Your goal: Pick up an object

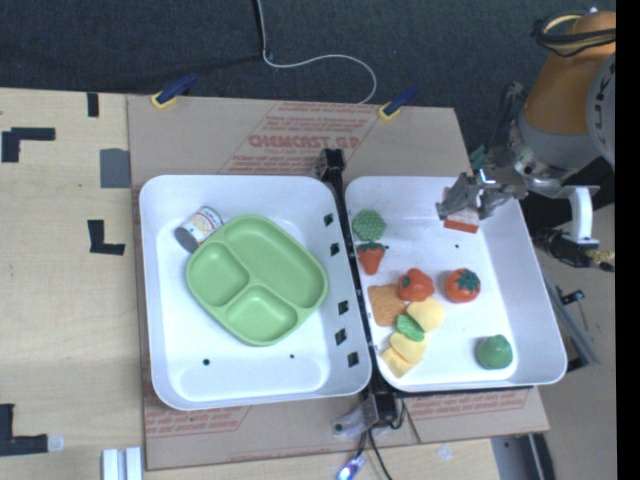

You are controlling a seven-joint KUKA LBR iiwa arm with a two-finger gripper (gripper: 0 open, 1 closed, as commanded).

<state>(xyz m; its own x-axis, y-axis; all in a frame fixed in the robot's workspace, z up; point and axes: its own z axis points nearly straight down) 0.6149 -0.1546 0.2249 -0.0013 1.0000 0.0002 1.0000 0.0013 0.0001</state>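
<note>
My gripper [466, 204] hangs over the far right part of the right bin [520, 268], with a small red-orange patch [460, 226] just under it. The toy food lies below and to the left of it. There is a green leafy piece [368, 224], a small red strawberry-like piece [371, 258], two red tomatoes [416, 285] [462, 284], an orange slab [384, 303], yellow pieces [424, 316] [404, 352] with a green bit [409, 325] between them, and a green round piece [493, 351]. I see nothing held in the gripper.
The left bin [170, 368] holds a green divided plate [257, 278] and a small can [199, 226] at the plate's far left corner. A black ridge [345, 298] divides the two bins. The arm [565, 98] comes in from the upper right.
</note>
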